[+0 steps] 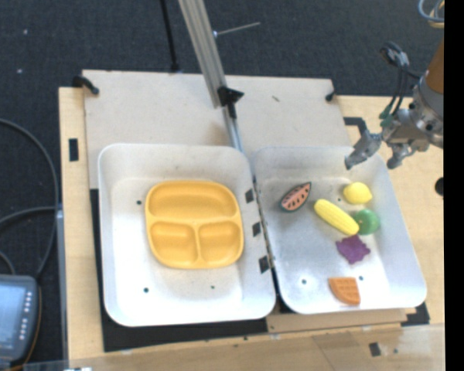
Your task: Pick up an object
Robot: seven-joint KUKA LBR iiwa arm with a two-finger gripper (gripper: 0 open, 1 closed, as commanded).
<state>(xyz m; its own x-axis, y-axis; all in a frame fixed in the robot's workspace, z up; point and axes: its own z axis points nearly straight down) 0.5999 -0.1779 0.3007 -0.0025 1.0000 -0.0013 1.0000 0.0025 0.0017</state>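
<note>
On the left we see a white bin [116, 284] that carries a yellow sectioned plate [193, 223], smooth moulded plastic with one long compartment above two smaller ones. It lies flat and well apart from our hand.

Moving right, the second white bin [309, 176] holds the toys we can choose from. Nearest its left wall lies a watermelon slice [296, 196], a flat wedge with a dark rind, tilted up toward the right. Next comes a corn cob [336, 216], yellow and bumpy, its long axis running from upper left to lower right. Just beside its lower end sits a round green piece [366, 222], touching or nearly touching the cob. Above these rests a lemon [357, 193], smooth and rounded. Below them lie a knobbly purple piece [353, 249], perhaps grapes, and an orange wedge-shaped piece [345, 290] near the bin's front edge.

Farthest right, our hand [377, 152] hangs over the bin's upper right corner with its two fingers spread wide and nothing between them. The lemon lies closest, just below and slightly left of the hand, so we judge it the likeliest target: a short drop downward and a little to the left would bring the fingers around it. Its round, slick surface may slip, and the corn cob crowds it on the lower left.
</note>
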